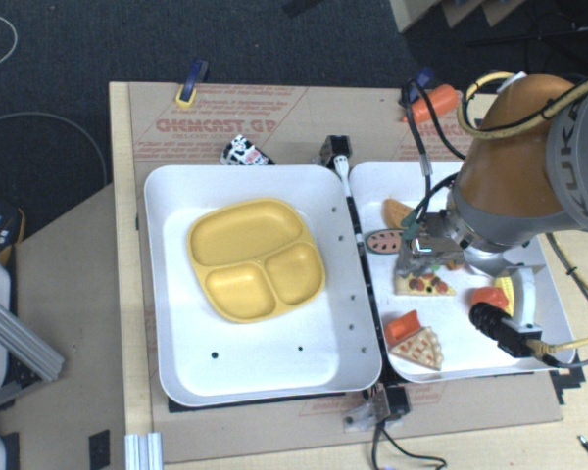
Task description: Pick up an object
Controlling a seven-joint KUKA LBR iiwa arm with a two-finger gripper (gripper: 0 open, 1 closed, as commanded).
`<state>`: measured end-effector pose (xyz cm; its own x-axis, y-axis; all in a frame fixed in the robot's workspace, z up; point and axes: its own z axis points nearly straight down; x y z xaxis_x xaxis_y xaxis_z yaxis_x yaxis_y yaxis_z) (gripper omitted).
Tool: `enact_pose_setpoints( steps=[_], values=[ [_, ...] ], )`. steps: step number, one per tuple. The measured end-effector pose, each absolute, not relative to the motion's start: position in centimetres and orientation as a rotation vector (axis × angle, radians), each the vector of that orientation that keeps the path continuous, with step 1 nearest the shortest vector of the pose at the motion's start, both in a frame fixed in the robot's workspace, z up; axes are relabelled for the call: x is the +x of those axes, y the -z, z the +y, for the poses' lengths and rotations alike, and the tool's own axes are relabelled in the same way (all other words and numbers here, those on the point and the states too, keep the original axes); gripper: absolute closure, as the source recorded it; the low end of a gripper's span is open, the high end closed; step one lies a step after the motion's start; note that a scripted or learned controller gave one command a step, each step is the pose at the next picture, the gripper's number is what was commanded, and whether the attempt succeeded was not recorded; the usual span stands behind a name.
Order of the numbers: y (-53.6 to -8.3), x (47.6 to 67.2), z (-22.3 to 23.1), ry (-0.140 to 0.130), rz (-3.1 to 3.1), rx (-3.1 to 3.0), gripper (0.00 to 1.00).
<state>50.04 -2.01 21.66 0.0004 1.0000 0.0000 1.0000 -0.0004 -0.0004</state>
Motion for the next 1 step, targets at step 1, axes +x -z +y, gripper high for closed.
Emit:
enact_pose_setpoints(
  steps=[1],
  values=[
    [-23.55, 50.2, -1.44, 0.004, -2.226, -2.221, 1.0]
  ],
)
